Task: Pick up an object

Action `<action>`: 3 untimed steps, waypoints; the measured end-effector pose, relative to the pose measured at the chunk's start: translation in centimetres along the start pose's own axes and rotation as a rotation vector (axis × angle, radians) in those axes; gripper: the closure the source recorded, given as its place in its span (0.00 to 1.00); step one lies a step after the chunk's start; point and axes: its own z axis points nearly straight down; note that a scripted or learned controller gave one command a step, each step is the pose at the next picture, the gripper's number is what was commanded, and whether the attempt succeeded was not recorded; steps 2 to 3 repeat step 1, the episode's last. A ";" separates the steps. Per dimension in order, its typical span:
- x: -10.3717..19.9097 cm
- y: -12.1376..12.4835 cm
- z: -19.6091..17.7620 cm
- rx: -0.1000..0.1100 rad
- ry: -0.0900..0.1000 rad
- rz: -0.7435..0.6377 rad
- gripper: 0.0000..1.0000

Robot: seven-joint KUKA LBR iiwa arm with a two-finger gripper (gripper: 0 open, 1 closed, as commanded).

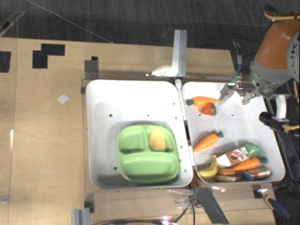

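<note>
The gripper point(237, 94) hangs over the far right part of the right bin point(255, 125), its two fingers point(225, 94) spread apart and pointing down, with nothing between them. The grey arm with its orange band point(274, 48) reaches in above it from the right. Just to the left of the fingers, near the bin's far left corner, a carrot point(204, 100) lies on its side with its green top toward the divider, and a small red strawberry-like piece point(208, 109) rests touching its near edge; neither is touched by the gripper. Farther toward the near side, a second carrot point(206, 141) lies at a slant in the middle of the bin, apart from the others. Along the near wall a cluster is packed close together: a banana point(209, 169) at the left, a small bottle with a white label point(235, 156), another carrot point(246, 164) lying across it, and a flat red and dark item point(256, 174) at the near right. In the left bin point(108, 107), a green divided plate point(146, 161) sits toward the near side, and a yellow, lemon-like fruit point(158, 140) lies in its upper right compartment.
</note>
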 end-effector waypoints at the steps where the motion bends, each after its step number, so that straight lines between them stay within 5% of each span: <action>1: 1.6 1.6 10.2 -0.003 -0.001 -0.010 0.00; 3: 1.6 1.6 10.2 -0.003 -0.001 -0.010 0.00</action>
